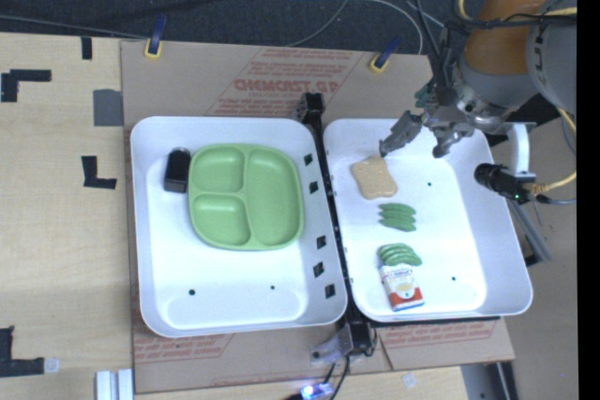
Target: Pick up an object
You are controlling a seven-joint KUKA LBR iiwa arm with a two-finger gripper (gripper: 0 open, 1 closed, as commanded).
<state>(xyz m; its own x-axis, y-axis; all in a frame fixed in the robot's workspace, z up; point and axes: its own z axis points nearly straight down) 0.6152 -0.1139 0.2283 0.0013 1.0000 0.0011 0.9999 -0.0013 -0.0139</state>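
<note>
- Two-finger metal gripper (418,141) on grey arm with orange band (517,14): reaching in from the right, hanging over the far end of the right shallow white bin (469,229), fingers spreading apart, pinching nothing.
- Left dark finger (398,134): slanting down toward the near-left, tip ending just above and to the right of the tan piece.
- Right finger (441,143): pointing down over bare white floor.
- Tan flat bread-slice-shaped piece (373,178): lying just below and left of the gripper, close to the left fingertip, apparently not touching.
- Small green pea-pod-shaped piece (397,216): lying below the gripper, beyond the tan piece, apart from both.
- Second green pod-shaped piece (398,254): lying farther below, touching the top of the carton.
- Small white-and-red carton (403,287): lying well below the gripper, nearest the front rim.
- Left shallow white bin (225,300): sitting well to the left of the gripper, adjoining the right bin along a black clipped seam.
- Light green three-compartment plastic plate (247,198): resting in the left bin, well left of and below the gripper.
- Small black block (176,170): sitting left of the plate, just beside its rim, farthest from the gripper.
- Brown cardboard sheet (281,80): lying under both bins.
</note>
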